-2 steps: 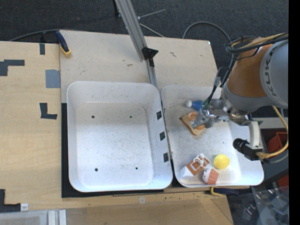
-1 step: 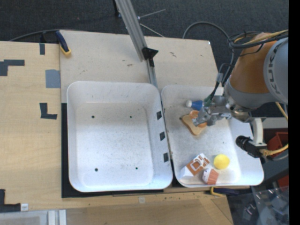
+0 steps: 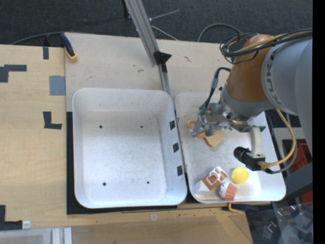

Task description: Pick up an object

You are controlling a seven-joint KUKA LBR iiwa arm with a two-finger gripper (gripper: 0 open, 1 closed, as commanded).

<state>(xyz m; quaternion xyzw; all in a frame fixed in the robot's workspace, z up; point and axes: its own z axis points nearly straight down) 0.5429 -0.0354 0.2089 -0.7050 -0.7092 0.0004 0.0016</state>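
I have the gripper (image 3: pixel 202 128) low in the right bin (image 3: pixel 190 105), centre-right of frame, by an orange piece (image 3: pixel 192 123) and tan chunk (image 3: pixel 215 139); I cannot tell its state.

Two bins sit side by side on the bench (image 3: pixel 30 136). In the right bin (image 3: pixel 189 151), a ball (image 3: pixel 240 175) lies near the front edge, just right of a small carton (image 3: pixel 214 178) and a cup (image 3: pixel 228 190).
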